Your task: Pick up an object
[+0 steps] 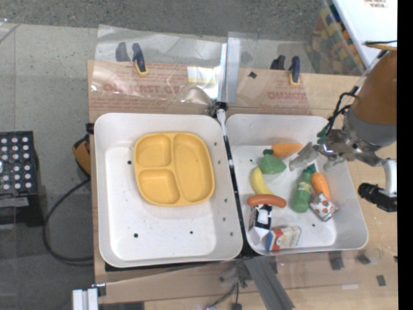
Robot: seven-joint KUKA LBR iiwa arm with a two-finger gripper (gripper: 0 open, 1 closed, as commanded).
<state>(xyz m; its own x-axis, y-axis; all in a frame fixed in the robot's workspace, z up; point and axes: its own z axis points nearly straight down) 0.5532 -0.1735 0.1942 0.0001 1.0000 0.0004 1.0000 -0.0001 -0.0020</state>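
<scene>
The right bin (345,234) holds several toy foods. An orange carrot (286,149) lies at the back, beside a green leafy piece (273,165) and a yellow banana (259,181). A red sausage (266,201) lies in front of them. A green bottle (301,194) stands next to a second carrot (320,185) and a small red-and-white carton (322,207). My gripper (314,163) hovers over the bottle's top, open, with nothing held between its fingers.
A yellow divided plate (174,168) lies in the left bin (116,231). An orange-and-white carton (284,237) and a black-and-white item (261,217) sit at the right bin's front. The ridge between the bins (227,154) runs left of the food.
</scene>
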